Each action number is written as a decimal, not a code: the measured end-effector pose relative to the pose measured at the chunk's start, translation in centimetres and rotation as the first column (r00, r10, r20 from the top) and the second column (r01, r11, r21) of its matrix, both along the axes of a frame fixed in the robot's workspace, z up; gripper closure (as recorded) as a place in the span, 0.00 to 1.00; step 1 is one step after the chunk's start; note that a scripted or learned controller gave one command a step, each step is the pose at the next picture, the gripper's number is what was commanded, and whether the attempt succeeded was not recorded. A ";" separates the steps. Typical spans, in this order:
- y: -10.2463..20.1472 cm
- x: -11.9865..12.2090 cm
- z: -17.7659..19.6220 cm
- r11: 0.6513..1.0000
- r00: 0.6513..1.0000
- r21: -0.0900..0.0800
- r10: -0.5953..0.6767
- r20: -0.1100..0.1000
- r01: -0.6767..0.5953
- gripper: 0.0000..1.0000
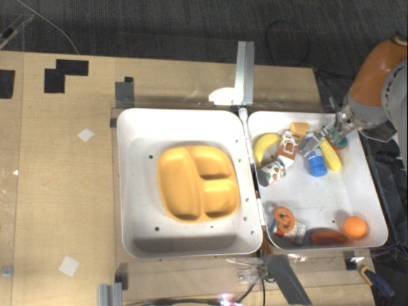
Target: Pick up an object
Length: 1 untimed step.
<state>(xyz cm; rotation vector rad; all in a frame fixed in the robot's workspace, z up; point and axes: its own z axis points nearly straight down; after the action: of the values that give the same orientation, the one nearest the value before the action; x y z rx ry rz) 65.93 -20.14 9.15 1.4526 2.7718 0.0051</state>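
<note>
The right bin [377, 199] holds several small things. A yellow corn cob [332, 157] and a blue bottle [315, 164] lie at its upper right. To their left are a banana [264, 144], a brown and white carton [287, 148] and a small printed cup [273, 171]. Along the near wall lie an orange [355, 227], a dark red sausage [328, 237] and an orange and white can [285, 222]. My gripper [333, 134] reaches in from the right and sits low over the corn cob's far end. I see nothing lifted.
The left bin [135, 171] carries a yellow divided tray [197, 182]. A small tan block [299, 129] lies near the right bin's far wall. A metal post [245, 72] stands behind the gap between the bins. A wooden bench surrounds both bins.
</note>
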 end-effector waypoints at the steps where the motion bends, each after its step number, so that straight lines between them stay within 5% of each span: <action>1: 0.2 0.5 1.7 1.000 1.000 -0.004 0.011 0.017 -0.011 1.00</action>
<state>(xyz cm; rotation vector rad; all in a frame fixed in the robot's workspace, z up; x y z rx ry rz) 66.46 -19.93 10.84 1.4302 2.7650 0.0125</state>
